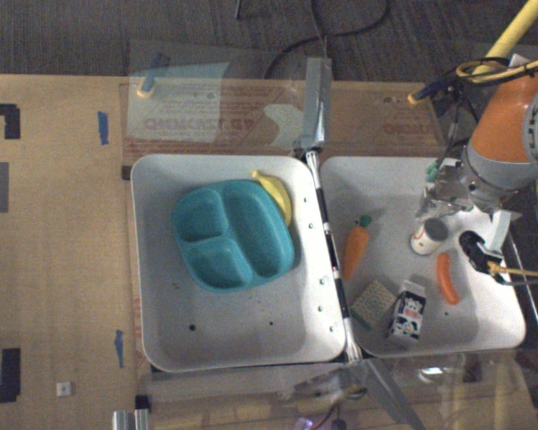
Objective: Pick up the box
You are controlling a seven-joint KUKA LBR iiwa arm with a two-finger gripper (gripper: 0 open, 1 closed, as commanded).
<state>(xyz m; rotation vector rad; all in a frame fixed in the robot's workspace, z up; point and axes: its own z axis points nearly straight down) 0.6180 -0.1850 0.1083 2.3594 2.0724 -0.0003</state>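
Observation:
The box (408, 312) is a small milk carton with a black-and-white cow print. It lies near the front edge of the right bin (493, 325). My gripper (436, 210) hangs over the back right part of that bin, well behind and to the right of the box. Just below its tip is a small white round object (426, 237). Nothing of the box is near the gripper.
An orange carrot (354, 250) lies along the right bin's left wall. A tan square piece (373, 301) sits beside the box, and a red sausage (446, 278) lies to its right. The left bin (161, 321) holds a teal divided plate (233, 236) and a banana (276, 192).

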